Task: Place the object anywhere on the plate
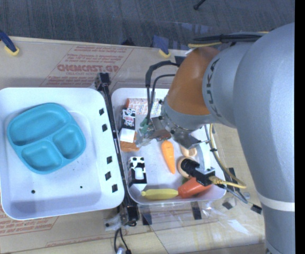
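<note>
A blue three-compartment plate lies in the left white bin, toward its upper left. My gripper is down in the right bin, near its upper left part, below the arm's orange band. An orange and white piece lies right beside the gripper on its left; whether it is touched is unclear. Close to the gripper's lower right lies an orange carrot. The wrist hides what is directly under the gripper.
The right bin also holds a yellow banana, a black and white toy, a red-orange item, a tan ring and printed cartons. A black clip strip runs between the bins.
</note>
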Motion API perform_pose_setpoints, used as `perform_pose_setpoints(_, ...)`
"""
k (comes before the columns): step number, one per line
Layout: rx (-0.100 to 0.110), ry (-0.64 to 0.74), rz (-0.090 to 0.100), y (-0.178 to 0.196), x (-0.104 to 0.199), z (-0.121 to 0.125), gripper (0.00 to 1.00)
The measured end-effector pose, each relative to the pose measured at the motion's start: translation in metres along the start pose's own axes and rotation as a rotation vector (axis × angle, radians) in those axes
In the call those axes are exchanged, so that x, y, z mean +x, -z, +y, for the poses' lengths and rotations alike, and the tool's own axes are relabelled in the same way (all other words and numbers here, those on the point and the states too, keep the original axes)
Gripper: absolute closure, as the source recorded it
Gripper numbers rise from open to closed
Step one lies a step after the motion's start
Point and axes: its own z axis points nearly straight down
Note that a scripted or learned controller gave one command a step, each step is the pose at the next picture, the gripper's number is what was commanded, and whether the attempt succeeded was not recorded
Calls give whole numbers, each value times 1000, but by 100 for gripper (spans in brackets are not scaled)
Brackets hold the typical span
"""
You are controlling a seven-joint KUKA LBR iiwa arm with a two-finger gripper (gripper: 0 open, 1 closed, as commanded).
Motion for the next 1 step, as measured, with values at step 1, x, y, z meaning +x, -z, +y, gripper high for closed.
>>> perform_pose_setpoints(1,-5,-194,0,3,89,26,100)
